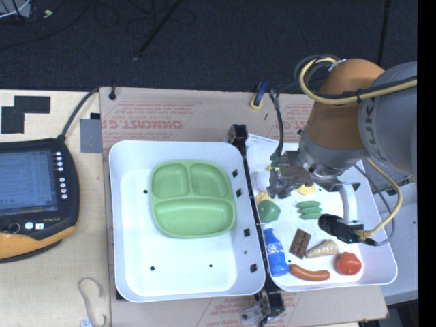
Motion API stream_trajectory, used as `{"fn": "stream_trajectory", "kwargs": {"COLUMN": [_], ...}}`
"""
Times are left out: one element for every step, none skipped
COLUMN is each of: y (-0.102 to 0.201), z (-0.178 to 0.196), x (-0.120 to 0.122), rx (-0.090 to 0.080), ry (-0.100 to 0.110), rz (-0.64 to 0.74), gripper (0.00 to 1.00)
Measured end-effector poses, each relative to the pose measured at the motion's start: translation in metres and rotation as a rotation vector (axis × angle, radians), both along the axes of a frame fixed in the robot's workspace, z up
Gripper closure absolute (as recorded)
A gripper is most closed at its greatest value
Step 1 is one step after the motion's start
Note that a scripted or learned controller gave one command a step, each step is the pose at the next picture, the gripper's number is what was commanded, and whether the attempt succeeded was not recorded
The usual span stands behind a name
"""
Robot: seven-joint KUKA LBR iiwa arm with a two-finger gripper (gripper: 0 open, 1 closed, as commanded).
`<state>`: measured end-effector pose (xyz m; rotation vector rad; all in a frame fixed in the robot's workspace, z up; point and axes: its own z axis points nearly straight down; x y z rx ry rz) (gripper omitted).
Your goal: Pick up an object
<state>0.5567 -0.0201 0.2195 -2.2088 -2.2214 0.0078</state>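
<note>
White bins are seen side by side on the desk [48,264]. Left bin [129,264], well left of the claw [281,184], carries a green divided plate [193,199]. Right bin [385,264] holds the toy food, and the claw is lowered over its upper left part. Just below the claw lies a green round piece [268,211], nearest candidate. Green pods [309,209] just right; blue bottle [275,251], brown bar [300,243], cone [321,248], sausage [310,273] and red tomato [348,263] further below and right. Claw state cannot be told. Nothing is seen lifted: pick judged not yet done, grasp and raise left.
</note>
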Motion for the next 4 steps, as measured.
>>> {"fn": "stream_trajectory", "kwargs": {"y": [0.047,0.098,0.117,0.125], "z": [0.003,-0.007,0.013,-0.005], "x": [-0.003,0.006,0.006,0.008], "rx": [-0.001,-0.003,-0.004,-0.005], "ry": [-0.002,-0.002,-0.003,0.0], "rz": [-0.001,-0.001,-0.003,-0.005], "gripper": [1.0,1.0,1.0,1.0]}}
